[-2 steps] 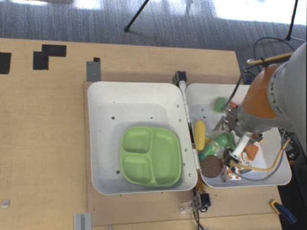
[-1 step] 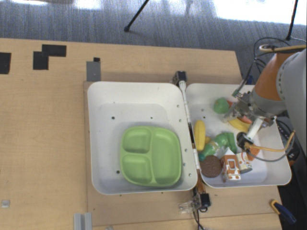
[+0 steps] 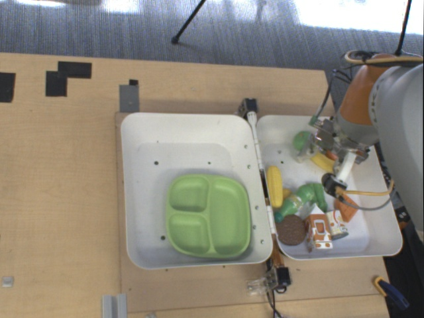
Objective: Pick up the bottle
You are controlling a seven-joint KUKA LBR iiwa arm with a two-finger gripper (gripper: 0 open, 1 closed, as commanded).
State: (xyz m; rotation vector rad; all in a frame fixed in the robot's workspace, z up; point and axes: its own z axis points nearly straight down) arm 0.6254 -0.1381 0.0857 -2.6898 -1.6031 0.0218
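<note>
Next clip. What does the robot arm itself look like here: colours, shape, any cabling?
The arm is a thick, rounded, light grey casing that narrows toward the wrist, with an orange band wrapped around it just above. Below the band sits the gripper, a compact block of bare metal-coloured hardware. A thin dark cable loops beside the wrist. No lettering or markings are legible.

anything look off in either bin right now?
Nothing spilled or broken. The right bin is cluttered: the green bottle lies tipped among the yellow corn, a brown disc and a small orange-white box. The green plate sits flat in the left bin.
</note>
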